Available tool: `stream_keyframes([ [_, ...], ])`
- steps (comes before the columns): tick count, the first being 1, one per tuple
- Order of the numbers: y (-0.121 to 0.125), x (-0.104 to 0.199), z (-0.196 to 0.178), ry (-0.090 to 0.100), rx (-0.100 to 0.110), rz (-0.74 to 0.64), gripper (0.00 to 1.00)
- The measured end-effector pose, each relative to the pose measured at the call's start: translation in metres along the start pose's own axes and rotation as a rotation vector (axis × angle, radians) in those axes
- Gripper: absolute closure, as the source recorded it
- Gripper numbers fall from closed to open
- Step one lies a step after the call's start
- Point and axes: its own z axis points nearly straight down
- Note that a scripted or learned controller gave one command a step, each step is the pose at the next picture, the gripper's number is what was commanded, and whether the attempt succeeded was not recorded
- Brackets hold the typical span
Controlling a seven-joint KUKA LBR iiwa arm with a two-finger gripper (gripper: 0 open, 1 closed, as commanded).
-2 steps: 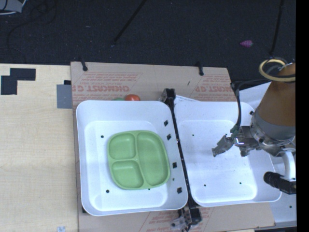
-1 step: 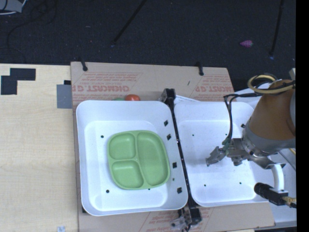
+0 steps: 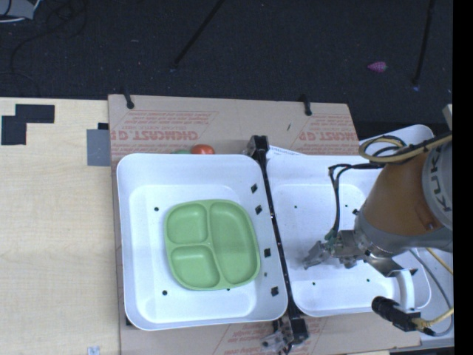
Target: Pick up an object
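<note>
Green and three-sectioned, the plate (image 3: 212, 243) lay flat in the left bin (image 3: 140, 198), untouched. The gripper (image 3: 319, 254) hung low over the right bin (image 3: 310, 198), well apart from it, holding nothing I could see, so the pickup remained undone.

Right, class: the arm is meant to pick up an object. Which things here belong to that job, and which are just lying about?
Part of the job:
- the hand, low in the right bin
- the green divided plate in the left bin, the one clear thing to pick

Lying about:
- the orange-red object behind the left bin
- the cardboard sheet beneath
- the wooden bench
</note>
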Motion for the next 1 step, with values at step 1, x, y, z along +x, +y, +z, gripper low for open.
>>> stream_keyframes([
  [1,0.001,-0.0021,-0.0126,-0.001,-0.003,0.007,1.0],
])
